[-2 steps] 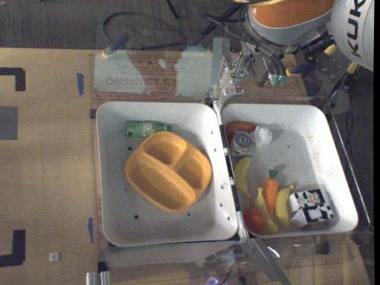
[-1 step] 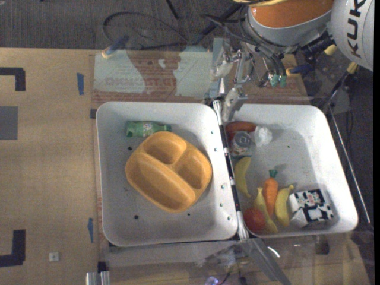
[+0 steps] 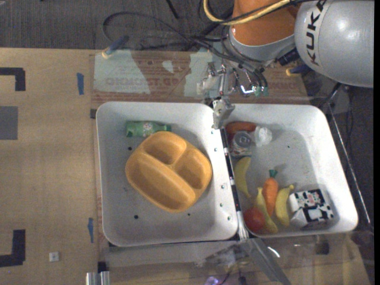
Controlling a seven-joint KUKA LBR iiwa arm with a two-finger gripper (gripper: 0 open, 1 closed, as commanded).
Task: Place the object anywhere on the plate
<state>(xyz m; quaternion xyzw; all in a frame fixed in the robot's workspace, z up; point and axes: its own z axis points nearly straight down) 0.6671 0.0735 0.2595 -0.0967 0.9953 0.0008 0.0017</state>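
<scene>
Yellow plate waits in the left bin, gripper at the divider

Yellow and split into sections, the plate (image 3: 168,170) lies in the left bin (image 3: 113,218), with a green packet (image 3: 146,127) just beyond its far edge. The gripper (image 3: 222,108) hangs over the far end of the wall between the two bins; I cannot tell how its tips are set, nor whether it grips anything. In the right bin (image 3: 332,159) lie a red item (image 3: 240,126), a small can (image 3: 242,141), a banana (image 3: 242,174), a carrot (image 3: 270,193), a tomato (image 3: 254,219) and a black-and-white carton (image 3: 310,208)
</scene>
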